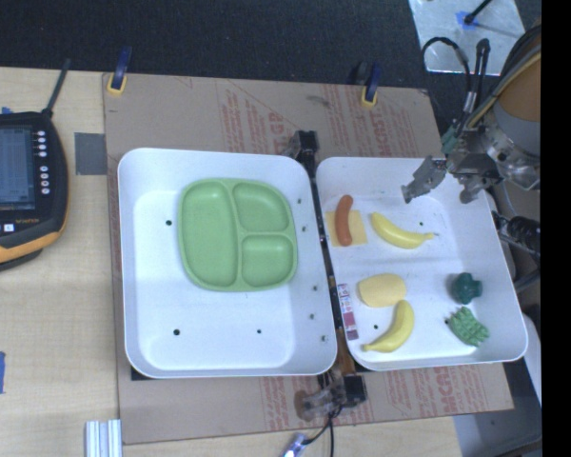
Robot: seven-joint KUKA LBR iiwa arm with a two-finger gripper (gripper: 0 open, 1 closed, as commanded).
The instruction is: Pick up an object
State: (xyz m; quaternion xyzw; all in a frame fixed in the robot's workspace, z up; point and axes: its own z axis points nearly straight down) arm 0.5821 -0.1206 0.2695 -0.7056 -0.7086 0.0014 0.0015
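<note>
The right bin (495, 255) holds a sausage (344, 219) on a yellow slice (358, 228), a banana (401, 232) at mid-bin, a yellow lump (381, 289), a second banana (395, 328) near the front, and two green pieces: a dark one (464, 288) and a leafy one (469, 327). My gripper (444, 186) hangs over the bin's back right part, above and right of the upper banana. Its fingers (420, 183) stand apart with nothing between them.
The left bin (152, 284) carries a green divided plate (237, 233). A black and orange pendant (17, 190) lies on the bench at far left. Clamps (305, 145) join the bins at the back and front.
</note>
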